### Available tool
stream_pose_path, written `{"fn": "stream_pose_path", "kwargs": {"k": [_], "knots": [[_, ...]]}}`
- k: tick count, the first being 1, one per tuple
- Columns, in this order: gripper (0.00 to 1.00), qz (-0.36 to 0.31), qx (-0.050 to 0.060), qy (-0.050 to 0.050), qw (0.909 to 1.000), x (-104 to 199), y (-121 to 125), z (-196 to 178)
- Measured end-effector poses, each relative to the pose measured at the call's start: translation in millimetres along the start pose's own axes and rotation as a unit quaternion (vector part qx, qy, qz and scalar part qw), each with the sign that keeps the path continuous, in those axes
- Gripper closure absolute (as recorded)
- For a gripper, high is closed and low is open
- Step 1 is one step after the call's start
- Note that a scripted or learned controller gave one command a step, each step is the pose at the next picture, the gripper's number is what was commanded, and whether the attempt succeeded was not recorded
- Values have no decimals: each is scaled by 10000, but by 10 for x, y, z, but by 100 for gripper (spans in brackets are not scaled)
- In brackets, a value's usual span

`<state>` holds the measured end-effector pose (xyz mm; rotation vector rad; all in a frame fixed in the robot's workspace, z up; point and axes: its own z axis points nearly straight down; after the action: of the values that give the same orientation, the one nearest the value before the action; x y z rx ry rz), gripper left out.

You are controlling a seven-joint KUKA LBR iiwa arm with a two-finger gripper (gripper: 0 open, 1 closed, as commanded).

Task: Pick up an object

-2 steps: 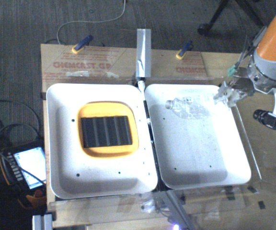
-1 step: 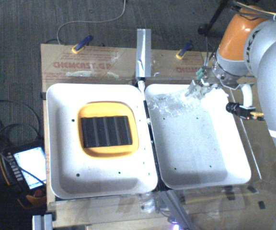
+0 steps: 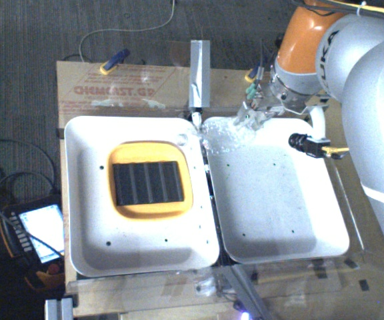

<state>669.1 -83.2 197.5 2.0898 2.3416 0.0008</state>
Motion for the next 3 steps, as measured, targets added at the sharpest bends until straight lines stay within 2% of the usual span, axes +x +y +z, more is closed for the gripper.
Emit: {"fn": "stream_pose_path", "kwargs": {"k": [1, 2, 3], "knots": [[100, 0, 1, -20, 10000, -4, 3, -96], [100, -423, 16, -14, 9991, 131, 7, -199], [100, 601, 19, -9, 9982, -309, -42, -622]]}}
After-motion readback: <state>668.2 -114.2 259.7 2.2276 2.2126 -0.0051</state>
